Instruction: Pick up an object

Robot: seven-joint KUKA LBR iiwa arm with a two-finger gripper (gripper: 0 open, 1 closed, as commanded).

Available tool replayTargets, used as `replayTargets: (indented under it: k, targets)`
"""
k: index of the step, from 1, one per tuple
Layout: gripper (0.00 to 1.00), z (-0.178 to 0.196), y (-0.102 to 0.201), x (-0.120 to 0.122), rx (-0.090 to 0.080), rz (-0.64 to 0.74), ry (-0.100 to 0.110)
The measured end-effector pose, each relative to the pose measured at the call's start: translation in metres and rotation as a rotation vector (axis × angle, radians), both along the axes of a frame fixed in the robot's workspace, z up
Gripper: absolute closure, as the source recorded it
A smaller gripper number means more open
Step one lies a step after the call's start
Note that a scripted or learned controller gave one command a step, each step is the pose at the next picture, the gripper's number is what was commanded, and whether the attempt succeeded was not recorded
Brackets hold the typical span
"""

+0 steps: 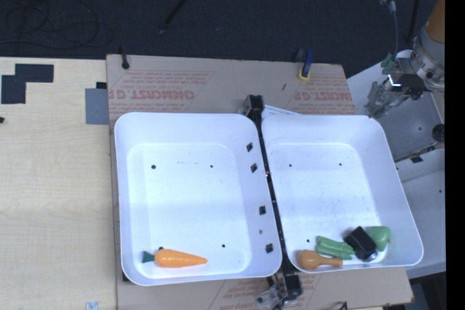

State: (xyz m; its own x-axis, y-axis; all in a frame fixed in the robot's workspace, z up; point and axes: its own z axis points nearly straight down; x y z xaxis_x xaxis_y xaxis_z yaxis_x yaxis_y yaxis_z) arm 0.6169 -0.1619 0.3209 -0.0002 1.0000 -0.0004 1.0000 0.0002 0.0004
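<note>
Your pincer (379, 99) sits off the right bin's (392, 156) far corner, can't tell its spread. Carrot (179, 258) hugs the left bin's (120, 178) near wall; green veg (333, 247), black block (361, 242) crowd the right bin's near corner

Bright, sharp; dim dark backdrop.
</note>
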Motion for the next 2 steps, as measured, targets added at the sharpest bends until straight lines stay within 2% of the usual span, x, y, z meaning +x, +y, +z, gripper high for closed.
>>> replayTargets:
  k: [1, 2]
  targets:
    - [1.00, -0.108, -0.003, 0.026, 0.002, 0.002, 0.010]
    - [1.00, -0.077, -0.023, 0.027, -0.001, -0.001, 0.000]
